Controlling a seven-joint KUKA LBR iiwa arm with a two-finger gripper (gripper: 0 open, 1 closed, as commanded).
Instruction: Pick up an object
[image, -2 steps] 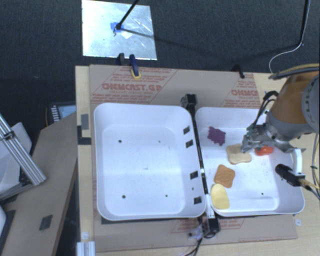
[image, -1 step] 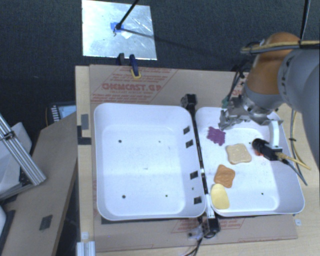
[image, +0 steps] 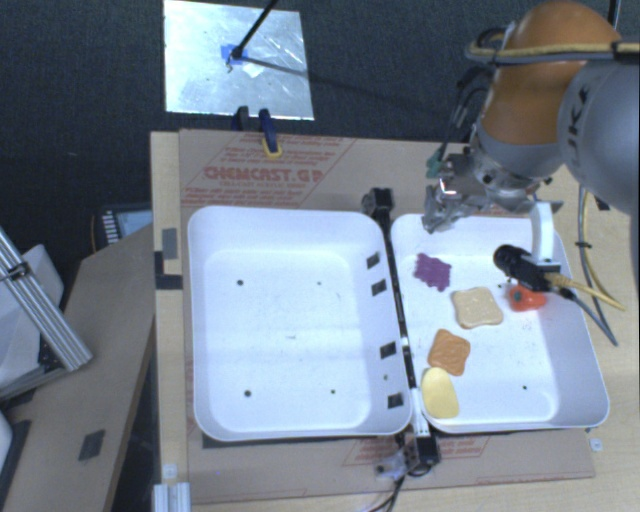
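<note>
Just beyond the purple piece (image: 433, 270), end effector (image: 438, 218), apart.

Light is bright, diffuse, from overhead. Left bin (image: 290, 330) floor is near clipping, with only faint grey shading along its inner walls. The right bin (image: 520, 375) beside it is the same washed white; the purple piece (image: 433, 270) in it throws just a thin soft shadow. The silver sheet (image: 238, 60) beyond the left bin has mottled glare. The dark backdrop (image: 70, 90) beyond and left of the left bin is underexposed and grainy. The arm (image: 545, 90), up-right of the left bin, is soft, with a highlight on the orange band. Low-res overall. Red print on the cardboard (image: 265, 172) just beyond the left bin is legible but fuzzy.
</note>
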